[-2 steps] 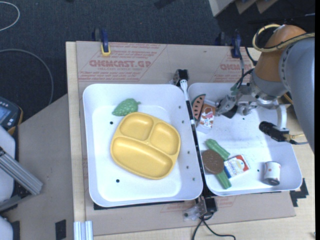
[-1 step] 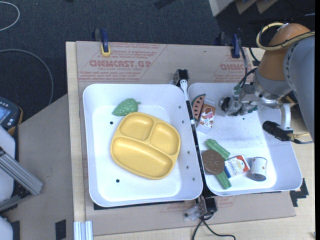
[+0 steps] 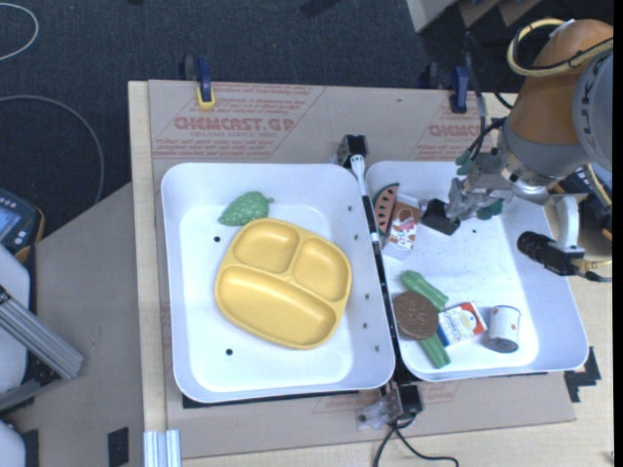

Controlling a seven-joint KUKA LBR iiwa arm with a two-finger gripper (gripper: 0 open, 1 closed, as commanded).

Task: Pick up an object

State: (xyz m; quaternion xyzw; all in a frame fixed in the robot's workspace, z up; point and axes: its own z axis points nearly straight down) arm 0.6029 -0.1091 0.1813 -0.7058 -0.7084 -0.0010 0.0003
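The nearest items lie along the front edge of the right shallow white bin (image 3: pixel 545 343). A small white cylindrical can (image 3: pixel 503 328) rests on its side towards the right. Just beside it on the left is a small carton with red and blue print (image 3: pixel 460 323). The carton touches a brown round disc (image 3: pixel 416 314), which lies over a long green vegetable-shaped piece (image 3: pixel 425 315) set at a slant.

In the left shallow white bin (image 3: pixel 185 290), a yellow plastic plate with three compartments (image 3: pixel 283 281) occupies the middle. A green leaf-shaped toy (image 3: pixel 245 207) lies just behind the plate, at its rear left corner.

Further back in the right bin, near the divide between the bins, a watermelon-slice toy (image 3: pixel 385 204) sits beside a small white packet with red print (image 3: pixel 402 230).

The two-finger gripper (image 3: pixel 448 214) is low over the rear of the right bin, just right of the packet. Whether it is wide, narrow or holding anything cannot be determined. The grey arm with the orange band (image 3: pixel 560 86) enters from the right.
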